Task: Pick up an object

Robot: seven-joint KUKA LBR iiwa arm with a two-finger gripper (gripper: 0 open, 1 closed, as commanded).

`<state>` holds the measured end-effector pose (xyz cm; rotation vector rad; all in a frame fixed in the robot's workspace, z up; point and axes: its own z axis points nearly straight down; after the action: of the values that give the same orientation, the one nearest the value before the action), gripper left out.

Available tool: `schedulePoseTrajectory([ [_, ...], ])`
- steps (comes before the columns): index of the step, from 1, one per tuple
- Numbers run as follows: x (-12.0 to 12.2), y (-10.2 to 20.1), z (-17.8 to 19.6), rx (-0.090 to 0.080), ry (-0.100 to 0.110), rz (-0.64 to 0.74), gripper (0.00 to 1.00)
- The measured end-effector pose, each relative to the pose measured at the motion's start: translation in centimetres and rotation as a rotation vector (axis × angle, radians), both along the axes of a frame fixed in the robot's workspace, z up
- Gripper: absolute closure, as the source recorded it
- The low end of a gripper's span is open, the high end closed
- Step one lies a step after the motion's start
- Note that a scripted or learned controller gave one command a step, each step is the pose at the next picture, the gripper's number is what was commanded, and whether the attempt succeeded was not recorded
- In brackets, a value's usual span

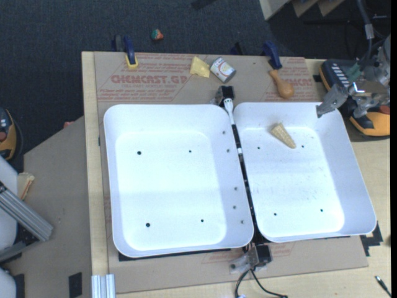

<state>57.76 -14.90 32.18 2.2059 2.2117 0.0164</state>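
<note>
Robotics lab, 2 white bins [167, 120] clamped to a cardboard-topped bench [155, 76], dark carpet [56, 23]

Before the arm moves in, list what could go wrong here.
1. The tan cone-shaped piece is small, tapered and lies flat in the right bin; it may slip aside.
2. The gripper sits by that bin's far right rim and could clip it while descending.

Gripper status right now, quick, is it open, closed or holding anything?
Gripper: cannot be told. It sits at the far right corner of the right bin, apart from the tan cone-shaped piece.
</note>
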Motion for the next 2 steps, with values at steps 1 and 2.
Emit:
schedulePoseTrajectory([
  [1, 1.9, 1.6, -18.8, 0.009, 0.034, 0.000, 0.00],
  [2, 6.8, -0.5, -9.0, 0.000, 0.006, 0.000, 0.00],
])
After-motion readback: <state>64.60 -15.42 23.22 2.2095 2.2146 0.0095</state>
